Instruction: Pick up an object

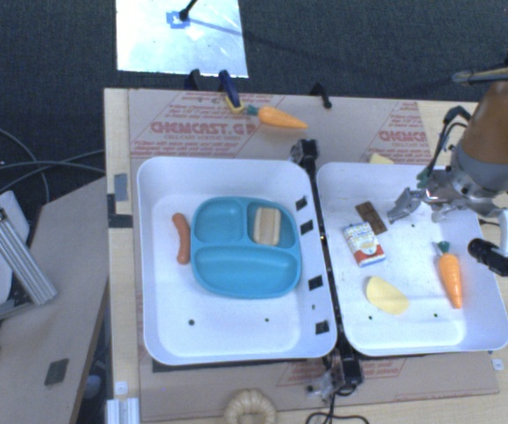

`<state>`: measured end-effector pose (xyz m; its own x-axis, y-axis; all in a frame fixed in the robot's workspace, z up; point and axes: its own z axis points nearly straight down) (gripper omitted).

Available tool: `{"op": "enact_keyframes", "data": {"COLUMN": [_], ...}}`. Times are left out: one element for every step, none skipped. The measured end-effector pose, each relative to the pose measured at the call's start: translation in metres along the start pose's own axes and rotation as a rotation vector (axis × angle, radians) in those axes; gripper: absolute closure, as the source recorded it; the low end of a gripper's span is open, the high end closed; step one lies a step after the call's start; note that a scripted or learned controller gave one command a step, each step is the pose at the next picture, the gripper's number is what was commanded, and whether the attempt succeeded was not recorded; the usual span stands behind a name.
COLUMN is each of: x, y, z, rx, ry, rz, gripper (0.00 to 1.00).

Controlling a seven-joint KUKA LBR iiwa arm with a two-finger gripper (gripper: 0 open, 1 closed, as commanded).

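Gripper point(410, 205) hovers low over the right bin point(483, 329), near the brown bar point(371, 216), apparently lining up a pick. Finger spacing cannot be determined; nothing seen held

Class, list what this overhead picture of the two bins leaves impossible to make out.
1. Gripper: too small and blurred in the camera view to judge the jaws.
2. Small printed carton: label too small to read.
3. Pale yellow piece at the right white bin's far rim: partly hidden, identity unclear.
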<state>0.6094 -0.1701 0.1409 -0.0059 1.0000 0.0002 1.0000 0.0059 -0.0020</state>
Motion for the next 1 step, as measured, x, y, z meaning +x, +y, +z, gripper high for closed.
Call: {"op": "enact_keyframes", "data": {"x": [0.0006], "y": [0.0005], "z": [0.0517], "rx": [-0.002], "ry": [-0.001], "rz": [0.003], "gripper": [0.0]}}
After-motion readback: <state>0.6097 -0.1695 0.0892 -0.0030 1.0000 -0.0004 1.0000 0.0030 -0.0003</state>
